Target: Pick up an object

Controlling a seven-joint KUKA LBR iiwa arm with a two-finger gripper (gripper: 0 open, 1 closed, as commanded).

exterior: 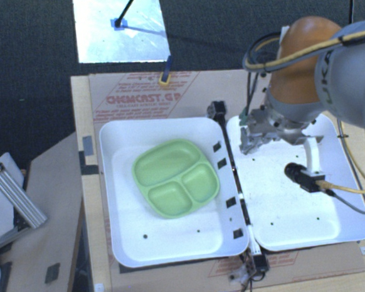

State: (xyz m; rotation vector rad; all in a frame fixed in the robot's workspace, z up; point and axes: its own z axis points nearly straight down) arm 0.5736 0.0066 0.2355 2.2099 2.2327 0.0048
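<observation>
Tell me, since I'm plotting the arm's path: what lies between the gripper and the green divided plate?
In the camera view, the two bins' adjoining rims, with black clips, run between the gripper and the green divided plate; otherwise bare white bin floor.

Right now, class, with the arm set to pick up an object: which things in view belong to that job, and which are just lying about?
Belongs to the job:
green divided plate
gripper
left bin
right bin

Just lying about:
cardboard sheet
metal rails
</observation>
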